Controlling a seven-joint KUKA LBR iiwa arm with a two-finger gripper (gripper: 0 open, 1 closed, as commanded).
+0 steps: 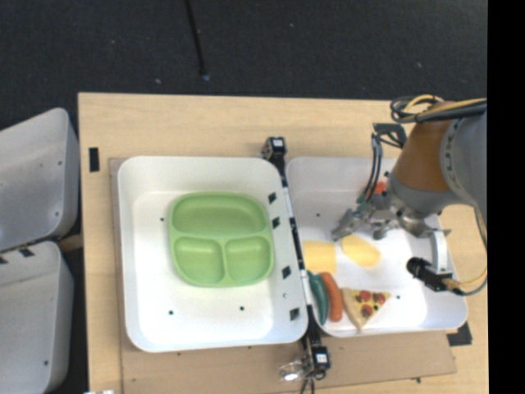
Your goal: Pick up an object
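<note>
Camera view: I read the arm point(435, 158) as reaching in from the right and standing low over the right bin point(328, 179). The gripper point(367, 222) sits just above a pale yellow, rounded toy food piece point(361, 250). Its linkage appears splayed to both sides, but I cannot tell whether the tips are spread or closed, and I see nothing held between them.

Task status, as I judge it: the approach is made, and the pick is not. The yellow rounded piece lies on the bin floor, directly below the tool and near the centre of the right bin, so it is the likeliest target. Grasp, closure and lift all remain.

Other candidates in the same bin: a yellow block point(320, 258) against the left wall, just beside the rounded piece; an orange carrot-like toy point(330, 294) with a green item point(318, 291) alongside it; and a toy pizza slice point(364, 304) near the front wall. These crowd the front left corner.

Surface and room: the left bin point(139, 318) holds a green three-compartment plate point(220, 238). Both bins rest on a light wooden bench point(205, 121). Dark carpet point(98, 31) lies beyond, and pale grey chair seats point(33, 187) stand at the left
</note>
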